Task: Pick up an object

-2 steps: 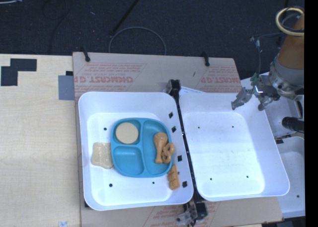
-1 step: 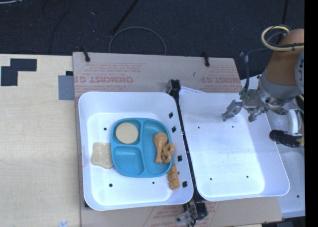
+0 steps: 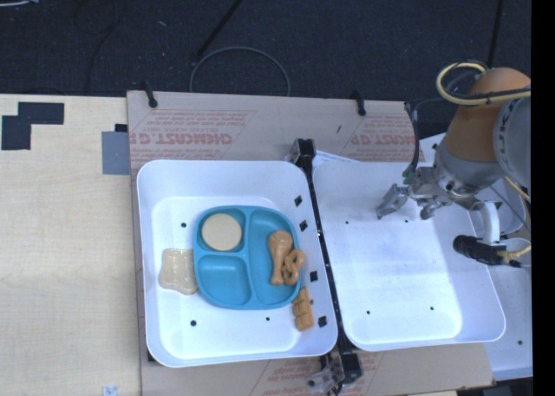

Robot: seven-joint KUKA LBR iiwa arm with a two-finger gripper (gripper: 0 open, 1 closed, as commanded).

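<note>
In the left bin (image 3: 165,182) lies a blue divided tray (image 3: 227,286). A round tan disc (image 3: 221,231) rests in its upper left compartment, and a tan pretzel-like piece (image 3: 284,257) in its right compartment. A pale beige slab (image 3: 178,270) lies just left of the tray, and a small orange-brown piece (image 3: 302,309) by its lower right corner. My gripper (image 3: 408,201) hangs over the upper right part of the right bin (image 3: 408,299), far from all these objects, with its fingers spread apart and nothing between them.
A black divider (image 3: 316,247) runs between the two bins. Brown cardboard (image 3: 225,130) lies under and behind the bins. A pale wooden bench top (image 3: 61,256) spreads to the left. The arm's grey body and orange band (image 3: 486,117) stand at the right edge.
</note>
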